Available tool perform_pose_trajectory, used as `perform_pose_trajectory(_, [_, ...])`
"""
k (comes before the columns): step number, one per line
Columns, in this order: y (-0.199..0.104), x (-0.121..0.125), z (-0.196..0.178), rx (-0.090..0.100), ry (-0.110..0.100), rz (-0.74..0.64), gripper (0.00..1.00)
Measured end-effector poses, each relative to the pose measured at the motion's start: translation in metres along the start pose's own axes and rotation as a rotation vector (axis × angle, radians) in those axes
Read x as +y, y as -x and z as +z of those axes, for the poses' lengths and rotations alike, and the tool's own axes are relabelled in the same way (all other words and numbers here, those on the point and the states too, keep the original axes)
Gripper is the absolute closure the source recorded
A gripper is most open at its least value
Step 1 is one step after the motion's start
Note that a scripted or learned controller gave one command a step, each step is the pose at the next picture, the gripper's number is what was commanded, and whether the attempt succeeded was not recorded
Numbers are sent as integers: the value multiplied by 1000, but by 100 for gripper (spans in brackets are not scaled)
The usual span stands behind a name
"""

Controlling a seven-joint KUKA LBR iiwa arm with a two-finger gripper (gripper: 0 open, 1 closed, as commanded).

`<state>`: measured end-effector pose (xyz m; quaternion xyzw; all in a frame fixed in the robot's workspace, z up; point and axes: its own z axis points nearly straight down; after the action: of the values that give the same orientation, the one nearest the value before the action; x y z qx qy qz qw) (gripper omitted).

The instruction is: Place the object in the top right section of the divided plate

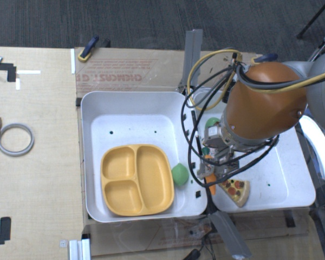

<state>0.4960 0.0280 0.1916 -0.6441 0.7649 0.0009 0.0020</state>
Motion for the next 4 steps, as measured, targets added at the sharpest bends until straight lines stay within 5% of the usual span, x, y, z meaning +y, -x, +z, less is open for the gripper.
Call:
perform_pose_trajectory(1, [34,16,1,-1,3,-741,100])
perform_pose_trajectory(2, [55,28,1,-2,5,-1141,100])
perform_pose_trajectory(3, [56,28,-6,-8,7,-1132,100])
perform_pose_trajectory(4, [127,16,57,-4,8,-1535,100])
